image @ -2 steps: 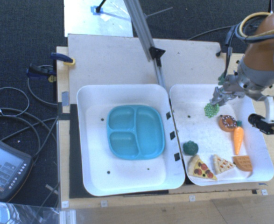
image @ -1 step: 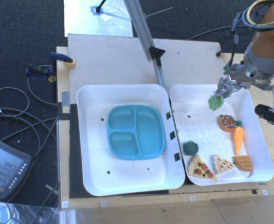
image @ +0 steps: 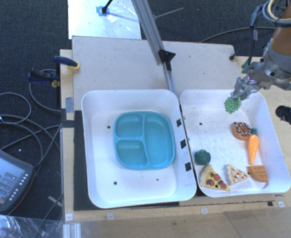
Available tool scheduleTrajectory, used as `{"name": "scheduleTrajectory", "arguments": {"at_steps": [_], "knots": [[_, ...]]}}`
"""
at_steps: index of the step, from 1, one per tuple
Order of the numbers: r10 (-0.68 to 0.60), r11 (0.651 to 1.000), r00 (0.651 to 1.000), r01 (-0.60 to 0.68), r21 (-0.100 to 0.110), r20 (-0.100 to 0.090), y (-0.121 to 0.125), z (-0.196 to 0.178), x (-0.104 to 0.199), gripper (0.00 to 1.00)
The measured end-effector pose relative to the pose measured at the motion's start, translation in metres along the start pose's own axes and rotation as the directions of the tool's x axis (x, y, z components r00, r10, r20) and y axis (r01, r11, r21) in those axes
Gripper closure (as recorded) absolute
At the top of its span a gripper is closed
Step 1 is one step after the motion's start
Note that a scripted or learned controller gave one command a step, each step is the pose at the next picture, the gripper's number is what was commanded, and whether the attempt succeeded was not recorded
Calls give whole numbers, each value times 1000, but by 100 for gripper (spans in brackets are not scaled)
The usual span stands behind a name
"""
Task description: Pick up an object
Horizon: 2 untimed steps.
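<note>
over at the far right corner of the right bin (image: pixel 274 133), our tool (image: pixel 240 94) hung just above the green grape bunch (image: pixel 231 104). we couldn't tell how wide it stood, nor whether the bunch sat in it, so we called nothing held. the bunch lay close to the bin's back wall, apart from the donut (image: pixel 242 130) and carrot (image: pixel 253 148) nearer us. we judged it a light, hard plastic toy, knobbly and a bit slick, best taken across its middle where the bumps give purchase. room was tight on the wall side, so we reckoned a straight lift was safest. open floor spread toward the broccoli (image: pixel 202 156), pizza slice (image: pixel 213 178) and the two wedges beside it. across in the left bin (image: pixel 98 182) sat the blue divided plate (image: pixel 144 139), well clear on the worktop (image: pixel 120 63).
</note>
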State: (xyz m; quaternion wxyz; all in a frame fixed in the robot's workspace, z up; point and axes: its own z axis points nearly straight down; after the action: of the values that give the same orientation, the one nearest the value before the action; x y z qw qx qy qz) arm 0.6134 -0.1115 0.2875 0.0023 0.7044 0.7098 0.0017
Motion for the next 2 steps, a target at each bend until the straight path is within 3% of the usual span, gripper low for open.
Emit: {"name": "scheduleTrajectory", "arguments": {"at_steps": [2], "knots": [[-3,1000,1000,3,6,-3,-30,17,101,100]]}}
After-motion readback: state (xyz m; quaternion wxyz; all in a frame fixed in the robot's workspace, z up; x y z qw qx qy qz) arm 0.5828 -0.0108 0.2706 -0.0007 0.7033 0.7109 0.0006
